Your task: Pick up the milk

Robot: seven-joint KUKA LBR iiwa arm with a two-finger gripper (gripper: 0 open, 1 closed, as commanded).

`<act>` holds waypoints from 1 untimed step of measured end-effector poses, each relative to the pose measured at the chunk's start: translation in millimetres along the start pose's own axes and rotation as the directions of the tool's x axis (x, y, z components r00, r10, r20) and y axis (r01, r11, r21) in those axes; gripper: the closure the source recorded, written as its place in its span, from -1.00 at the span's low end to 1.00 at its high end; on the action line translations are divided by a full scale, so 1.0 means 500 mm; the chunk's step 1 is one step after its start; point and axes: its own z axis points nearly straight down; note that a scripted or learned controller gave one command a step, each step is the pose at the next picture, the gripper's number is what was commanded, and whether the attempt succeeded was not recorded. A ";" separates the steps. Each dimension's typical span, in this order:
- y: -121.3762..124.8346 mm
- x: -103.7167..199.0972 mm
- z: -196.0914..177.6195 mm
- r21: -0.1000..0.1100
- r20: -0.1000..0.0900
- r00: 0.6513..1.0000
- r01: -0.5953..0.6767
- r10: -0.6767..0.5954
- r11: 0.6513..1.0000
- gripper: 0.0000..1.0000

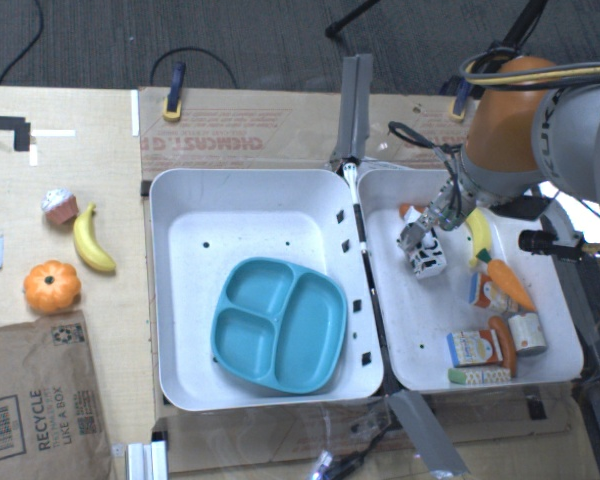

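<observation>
- We see the grey two-finger gripper [417, 236] over the right white bin's [540, 373] far-left corner.
- It touches the small black-and-white milk carton [429, 256]; we cannot tell its opening.

Blue tray [280, 325] in left bin [170, 298]; banana [91, 241], pumpkin [52, 287] outside.

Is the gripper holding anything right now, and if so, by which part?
Cannot be told. The gripper is low in the right bin, right over the black-and-white milk carton, but the view doesn't show the carton clamped.

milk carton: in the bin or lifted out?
In the right bin. The milk carton sits on its floor, with the gripper right above it; lift-off cannot be told.
</observation>
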 end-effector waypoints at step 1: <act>0.070 0.067 -0.258 0.004 -0.005 0.994 -0.113 0.113 0.994 1.00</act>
